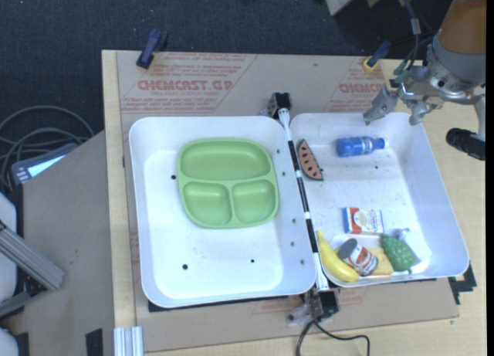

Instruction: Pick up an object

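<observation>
1. Worktop (231, 84): brown board with red print, carrying two shallow white bins side by side.
2. Left bin (154, 269): holds a green divided plate (228, 181) in its far half, three compartments, lying flat; nothing on the plate.
3. Right bin (432, 184): holds all the small items; most of them crowd its near edge.
4. Arm (463, 30): grey with an orange band, comes in at the worktop's far right corner, above the right bin's far edge.
5. Pincer (400, 107): hangs over the far edge of the right bin, its two fingers spread apart, nothing between them.
6. Blue bottle (358, 146): lies on its side in the far part of the right bin, near the pincer but apart from it.
7. Banana (336, 259): at the near left corner of the right bin, along the bin's left wall.
8. Watermelon slice (310, 161): against the left wall of the right bin, far half.
9. Small red, white and blue box (363, 221): middle of the near half.
10. Green bumpy item (398, 252): near edge, right of the banana; between them a dark and orange clutter (363, 258), too small to identify.
</observation>
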Action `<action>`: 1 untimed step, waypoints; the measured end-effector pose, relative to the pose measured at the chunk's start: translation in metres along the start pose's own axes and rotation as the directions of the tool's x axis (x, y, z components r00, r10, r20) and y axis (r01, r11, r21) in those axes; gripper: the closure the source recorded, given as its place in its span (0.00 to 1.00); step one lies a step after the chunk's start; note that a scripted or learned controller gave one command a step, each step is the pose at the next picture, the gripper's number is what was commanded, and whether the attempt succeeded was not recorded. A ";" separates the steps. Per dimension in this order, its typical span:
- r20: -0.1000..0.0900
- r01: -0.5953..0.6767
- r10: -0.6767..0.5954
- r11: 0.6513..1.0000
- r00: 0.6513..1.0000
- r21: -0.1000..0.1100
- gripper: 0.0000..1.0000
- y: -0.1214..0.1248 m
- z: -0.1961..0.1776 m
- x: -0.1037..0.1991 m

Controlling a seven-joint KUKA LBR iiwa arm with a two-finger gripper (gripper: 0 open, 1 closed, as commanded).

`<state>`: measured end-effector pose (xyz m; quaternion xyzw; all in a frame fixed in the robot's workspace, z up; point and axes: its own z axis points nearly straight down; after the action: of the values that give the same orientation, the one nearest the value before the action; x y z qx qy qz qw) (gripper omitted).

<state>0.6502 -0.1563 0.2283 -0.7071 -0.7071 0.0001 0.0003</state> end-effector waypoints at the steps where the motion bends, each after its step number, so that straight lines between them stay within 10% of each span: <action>1: -0.001 -0.001 0.001 1.000 1.000 0.002 0.00 -0.087 0.095 0.031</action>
<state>0.5635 -0.1250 0.1333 -0.7073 -0.7069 0.0007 0.0014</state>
